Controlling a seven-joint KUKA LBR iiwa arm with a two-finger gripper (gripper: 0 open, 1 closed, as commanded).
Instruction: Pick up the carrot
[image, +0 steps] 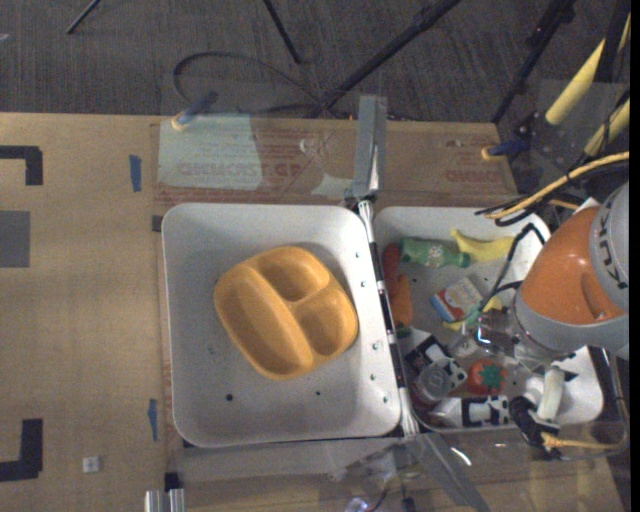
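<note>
carrot (400, 298) lying along the right bin's left wall, nothing touching it | claw (487, 333) low over the clutter mid-bin, can't tell if it's spread or pinched | orange divided plate (286, 310) in left bin (190, 300)

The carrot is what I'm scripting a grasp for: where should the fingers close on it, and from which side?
Grip the carrot across its middle, coming straight down. It lies lengthwise against the right bin's left wall, so fingers closing across its width look tight on the wall side; its far end, near the green bottle, is probably more crowded. The gripper sits to its right.
</note>
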